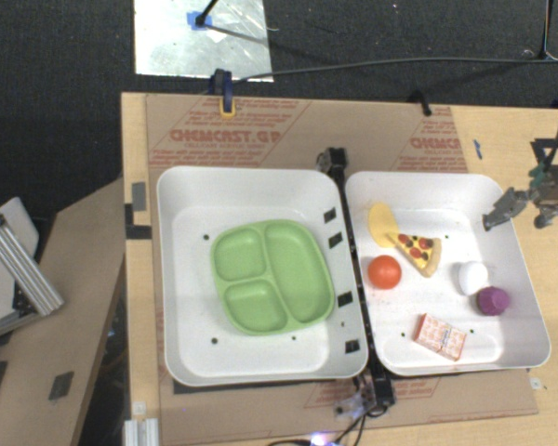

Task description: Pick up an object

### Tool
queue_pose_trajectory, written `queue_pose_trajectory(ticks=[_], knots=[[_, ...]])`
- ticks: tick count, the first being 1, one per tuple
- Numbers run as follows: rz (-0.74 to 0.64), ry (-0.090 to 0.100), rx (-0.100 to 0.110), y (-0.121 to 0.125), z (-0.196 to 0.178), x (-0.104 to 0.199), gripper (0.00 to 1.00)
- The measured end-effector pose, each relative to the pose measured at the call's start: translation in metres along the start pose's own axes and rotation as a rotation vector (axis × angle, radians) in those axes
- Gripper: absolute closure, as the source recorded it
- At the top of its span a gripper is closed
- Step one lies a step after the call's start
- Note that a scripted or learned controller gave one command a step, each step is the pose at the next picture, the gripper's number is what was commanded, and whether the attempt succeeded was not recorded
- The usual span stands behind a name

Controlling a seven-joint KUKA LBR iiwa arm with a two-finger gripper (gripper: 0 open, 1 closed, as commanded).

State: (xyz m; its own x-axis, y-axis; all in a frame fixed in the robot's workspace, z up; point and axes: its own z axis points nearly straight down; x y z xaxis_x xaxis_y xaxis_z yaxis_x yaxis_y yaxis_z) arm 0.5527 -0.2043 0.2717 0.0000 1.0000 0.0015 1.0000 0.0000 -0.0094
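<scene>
— Where's your tool sitting?

— My tool (519,208) hangs at the right bin's (511,342) upper right corner, about two o'clock from that bin's middle, over the rim. Its two fingers stand apart, and nothing is between them.

— And the things to pick?

— All in the right bin, toward seven and eight o'clock from my tool. Nearest are the white ball (471,276) and the purple piece (493,299), just beside each other at roughly seven o'clock, close to the bin's right wall. The pizza slice (419,249) lies farther off at eight o'clock, its end touching the yellow banana (382,223) (or overlapping it; I can't tell which). The red tomato (384,271) sits just below the banana, near the divider between the bins. The pink packet (441,335) lies alone at the six o'clock side of the bin floor.

— Room to move?

— The bin floor right under my tool is bare, and so is the stretch between the pizza slice and the white ball. The packet has open floor all round it. The left bin (181,249) holds a green divided tray (272,275), well apart from me. Both bins rest on the cardboard-covered surface (288,133).
</scene>
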Motion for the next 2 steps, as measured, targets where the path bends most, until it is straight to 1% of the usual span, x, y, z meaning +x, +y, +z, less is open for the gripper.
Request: queue_pose_trajectory(ticks=[1, 2], knots=[[-0.003, -0.002, -0.011, 0.002, -0.007, 0.001, 0.00], [-0.002, -0.001, -0.008, -0.007, 0.049, 0.002, 0.00]])
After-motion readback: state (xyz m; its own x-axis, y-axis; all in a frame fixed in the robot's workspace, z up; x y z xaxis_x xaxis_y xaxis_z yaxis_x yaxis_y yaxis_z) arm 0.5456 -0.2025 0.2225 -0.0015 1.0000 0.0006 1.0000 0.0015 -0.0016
